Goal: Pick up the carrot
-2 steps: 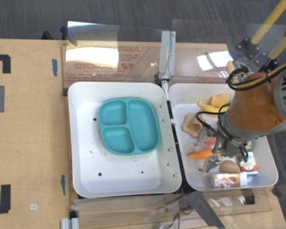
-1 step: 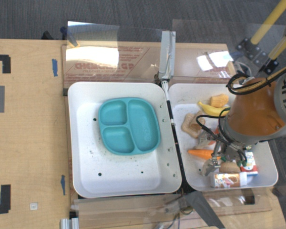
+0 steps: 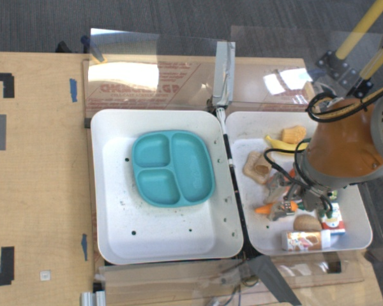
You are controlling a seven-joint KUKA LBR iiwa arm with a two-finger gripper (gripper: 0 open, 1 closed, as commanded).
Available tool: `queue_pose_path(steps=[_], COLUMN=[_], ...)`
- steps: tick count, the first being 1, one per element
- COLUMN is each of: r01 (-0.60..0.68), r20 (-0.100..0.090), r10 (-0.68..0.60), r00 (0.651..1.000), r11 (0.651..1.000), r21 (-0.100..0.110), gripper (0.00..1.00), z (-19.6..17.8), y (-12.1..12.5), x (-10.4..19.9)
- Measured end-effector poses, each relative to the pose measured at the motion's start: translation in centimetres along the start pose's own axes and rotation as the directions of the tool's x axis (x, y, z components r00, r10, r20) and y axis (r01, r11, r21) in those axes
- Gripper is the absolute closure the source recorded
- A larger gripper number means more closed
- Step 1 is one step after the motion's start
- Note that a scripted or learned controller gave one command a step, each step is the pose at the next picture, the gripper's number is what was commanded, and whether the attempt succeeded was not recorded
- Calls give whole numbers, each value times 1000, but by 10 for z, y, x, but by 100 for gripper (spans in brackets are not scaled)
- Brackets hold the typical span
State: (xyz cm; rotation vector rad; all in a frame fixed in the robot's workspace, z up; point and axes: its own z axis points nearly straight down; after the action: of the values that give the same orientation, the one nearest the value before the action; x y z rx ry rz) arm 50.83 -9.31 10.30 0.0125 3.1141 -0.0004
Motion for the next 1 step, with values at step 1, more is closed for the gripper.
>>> queue_pose_path(steps=[1], r01=[71], r20=[-15], r10=[-71], r00=[997], r11=[997], r21=[-4], gripper=[100], z=[-85], y=[71], x=[-20])
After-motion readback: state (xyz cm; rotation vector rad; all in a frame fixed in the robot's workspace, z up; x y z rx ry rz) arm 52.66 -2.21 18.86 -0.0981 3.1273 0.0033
